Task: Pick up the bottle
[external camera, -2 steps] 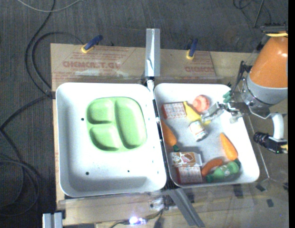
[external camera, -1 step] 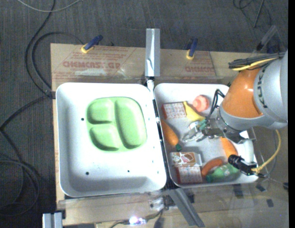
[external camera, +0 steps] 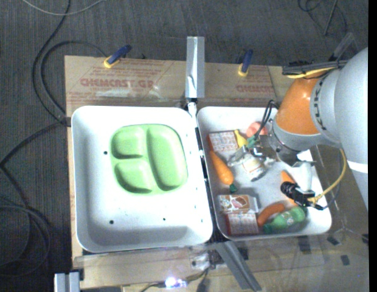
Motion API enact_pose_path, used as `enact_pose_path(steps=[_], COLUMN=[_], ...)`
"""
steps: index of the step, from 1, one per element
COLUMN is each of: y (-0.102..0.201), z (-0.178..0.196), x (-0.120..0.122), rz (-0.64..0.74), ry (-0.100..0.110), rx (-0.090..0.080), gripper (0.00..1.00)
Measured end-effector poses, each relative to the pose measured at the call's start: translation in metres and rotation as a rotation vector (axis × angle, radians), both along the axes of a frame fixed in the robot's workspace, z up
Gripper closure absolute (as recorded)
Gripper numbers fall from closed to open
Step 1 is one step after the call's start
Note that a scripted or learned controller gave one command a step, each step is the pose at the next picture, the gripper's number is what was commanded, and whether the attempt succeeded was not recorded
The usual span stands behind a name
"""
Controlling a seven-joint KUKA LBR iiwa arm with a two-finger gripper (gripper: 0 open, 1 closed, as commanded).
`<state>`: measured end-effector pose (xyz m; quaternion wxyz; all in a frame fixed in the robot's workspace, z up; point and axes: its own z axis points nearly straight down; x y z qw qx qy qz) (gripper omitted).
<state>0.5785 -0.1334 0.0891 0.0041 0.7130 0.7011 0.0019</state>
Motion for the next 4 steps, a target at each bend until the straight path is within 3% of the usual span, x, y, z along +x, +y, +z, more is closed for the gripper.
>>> enact_pose_path(steps=[1,2,3,4], y=[-0.032,0.007,-0.034,0.012], z=[0.000,0.000,-0.001,0.054], x=[0.007,-0.032,0.056,0.090], rz=[-0.298,-0.093,-0.109,-0.161], ry=[-0.001,-0.002,0.005,0.009], rx=[0.004,-0.001,-0.002,0.000], gripper=[0.00,0.00,0.00,0.00])
